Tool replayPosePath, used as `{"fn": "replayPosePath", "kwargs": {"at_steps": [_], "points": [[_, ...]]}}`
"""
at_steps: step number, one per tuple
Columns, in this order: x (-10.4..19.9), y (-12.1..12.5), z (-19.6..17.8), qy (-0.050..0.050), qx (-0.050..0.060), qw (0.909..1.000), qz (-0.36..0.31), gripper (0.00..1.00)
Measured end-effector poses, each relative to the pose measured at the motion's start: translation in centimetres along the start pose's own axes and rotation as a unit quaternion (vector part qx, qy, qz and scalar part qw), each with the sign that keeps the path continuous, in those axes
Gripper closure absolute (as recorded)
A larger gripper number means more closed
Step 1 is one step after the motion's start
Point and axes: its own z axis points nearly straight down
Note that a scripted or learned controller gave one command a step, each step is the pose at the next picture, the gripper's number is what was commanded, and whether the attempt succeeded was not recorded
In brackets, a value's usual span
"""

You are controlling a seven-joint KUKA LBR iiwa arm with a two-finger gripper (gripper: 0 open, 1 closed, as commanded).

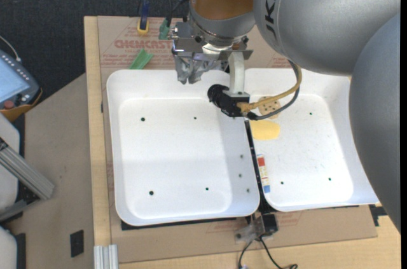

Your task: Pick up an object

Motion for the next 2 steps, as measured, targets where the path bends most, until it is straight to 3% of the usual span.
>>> {"fn": "replayPosePath", "kwargs": {"at_steps": [1,2], "points": [[3.8,-3.4,-14.1,0.007,-0.017,0.9998,-0.004,1.0],[3.5,-9.8,-21.5,0.006,-0.014,0.9999,-0.003,1.0]]}}
